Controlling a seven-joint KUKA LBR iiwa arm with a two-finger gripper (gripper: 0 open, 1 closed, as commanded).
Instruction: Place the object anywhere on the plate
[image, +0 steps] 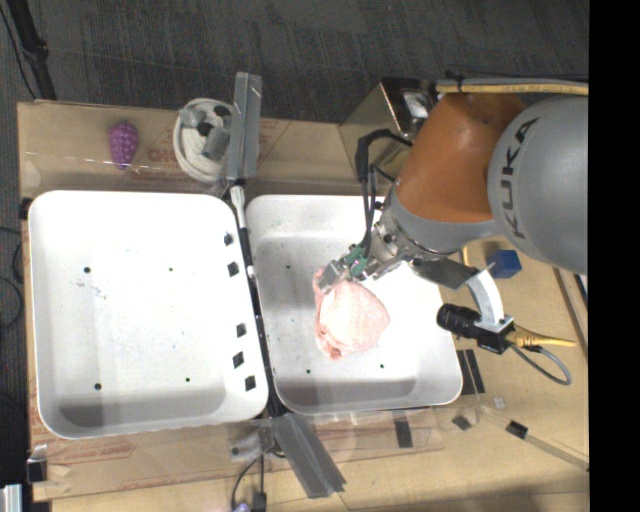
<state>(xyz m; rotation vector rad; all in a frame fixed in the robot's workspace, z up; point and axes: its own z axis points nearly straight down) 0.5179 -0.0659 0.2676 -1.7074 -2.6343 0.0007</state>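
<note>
The one readable text is the brand name "KUKA" in dark capital letters on the grey casing of the arm (535, 190). It sits just beside the orange band (455, 160) and runs up the casing, so the letters read sideways. No other words, numbers or labels can be made out.

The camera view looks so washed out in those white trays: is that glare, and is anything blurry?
In the camera view, the right bin is overexposed, so the pink plate looks pale; the gripper above it is small and soft; the left bin is evenly lit.
</note>
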